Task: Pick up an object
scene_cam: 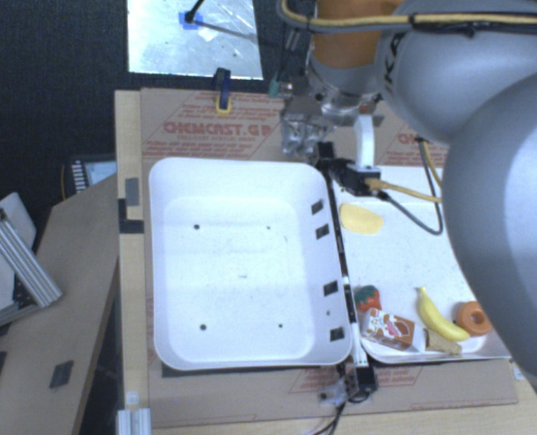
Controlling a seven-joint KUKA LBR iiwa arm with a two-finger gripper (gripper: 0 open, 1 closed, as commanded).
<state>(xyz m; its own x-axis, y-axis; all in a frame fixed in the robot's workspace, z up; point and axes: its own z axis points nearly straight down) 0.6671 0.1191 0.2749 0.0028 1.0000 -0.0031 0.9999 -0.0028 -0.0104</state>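
Observation:
My gripper [316, 141] hangs below the orange wrist band, over the back edge of the bench where the two bins meet. The right bin [405, 261] holds a flat yellow piece [361, 217] just in front of and to the right of the gripper. Near that bin's front edge lie a banana [434, 314], an orange ring [473, 318], a small red and green item [367, 296] and a printed snack packet [391, 329]. Nothing shows in the gripper's grasp. The grey arm hides the right part of this bin.
The left bin [173, 243] is a white tray with bare floor showing. A black-clipped divider [339, 261] runs between the bins. Cardboard [214, 127] lies behind them, with a yellow and blue clamp [222, 91] on it. A yellow cable [414, 193] trails from the gripper.

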